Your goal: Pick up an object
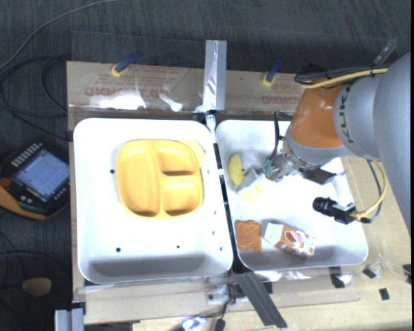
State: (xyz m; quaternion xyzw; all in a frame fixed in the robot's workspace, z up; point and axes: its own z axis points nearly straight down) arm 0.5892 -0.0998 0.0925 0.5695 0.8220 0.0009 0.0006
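The arm (345, 116) reaches in from the right over the right bin (355, 250), its orange band sitting above the bin's upper part, and its gripper (270, 167) hangs low near the bin's upper left corner. Whether the gripper is released, clenched or grasping something cannot be told — its tip is small and blurred against the white floor. Just to the left of it lies a yellow banana-like piece (235, 169), close against the bin's left wall, with a pale yellowish lump (252, 190) just below the gripper. Along the bin's lower edge rest a brown square block (248, 236) and, beside it, a small printed carton (290, 240) — the two nearly touching. The left bin (96, 254) holds a yellow divided tray (159, 178), lying flat near its middle.
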